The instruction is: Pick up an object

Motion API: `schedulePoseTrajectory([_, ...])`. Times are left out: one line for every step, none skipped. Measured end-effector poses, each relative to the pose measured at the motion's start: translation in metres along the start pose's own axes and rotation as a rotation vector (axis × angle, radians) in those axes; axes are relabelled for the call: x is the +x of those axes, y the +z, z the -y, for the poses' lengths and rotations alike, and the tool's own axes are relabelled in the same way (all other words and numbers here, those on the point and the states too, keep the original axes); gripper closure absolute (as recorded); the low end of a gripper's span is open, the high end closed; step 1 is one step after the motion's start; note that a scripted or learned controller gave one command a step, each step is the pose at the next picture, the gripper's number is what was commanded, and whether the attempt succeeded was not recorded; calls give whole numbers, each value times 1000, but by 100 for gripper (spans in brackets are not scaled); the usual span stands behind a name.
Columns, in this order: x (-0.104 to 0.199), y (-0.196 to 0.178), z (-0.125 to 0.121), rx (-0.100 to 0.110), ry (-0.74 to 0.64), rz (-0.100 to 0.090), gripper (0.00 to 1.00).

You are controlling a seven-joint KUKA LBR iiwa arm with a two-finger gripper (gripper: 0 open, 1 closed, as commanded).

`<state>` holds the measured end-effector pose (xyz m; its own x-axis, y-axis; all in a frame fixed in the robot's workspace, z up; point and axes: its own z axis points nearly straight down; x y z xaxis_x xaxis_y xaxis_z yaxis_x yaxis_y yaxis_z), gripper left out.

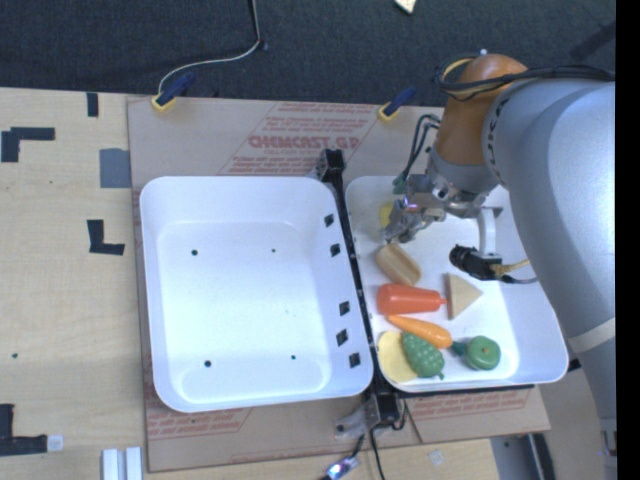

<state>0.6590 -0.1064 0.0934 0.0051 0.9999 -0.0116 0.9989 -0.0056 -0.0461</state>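
toys, smooth plastic (410,297), lie under metal hand (404,220), whose grip i cannot tell.

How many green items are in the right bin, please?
2: a bumpy green vegetable at the near edge beside the carrot, and a round green one right of it. Others may hide under the arm.

1 fixed camera looks down at a slant on 2 white bins (160,268), arm (560,168) entering from right.

Cardboard sheet (300,138) under the two bins: red printed lettering reading "CHEMCAST GP", with smaller red lines of print around it, too small to read. No other legible markings.
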Motion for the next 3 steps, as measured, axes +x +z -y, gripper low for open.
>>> schedulePoseTrajectory([-10, -62, -6, -43, -5, -10, 100])
schedulePoseTrajectory([8, -30, -3, -19, -7, -15, 100])
schedulePoseTrajectory([-27, 12, 37, -43, -2, -12, 100])
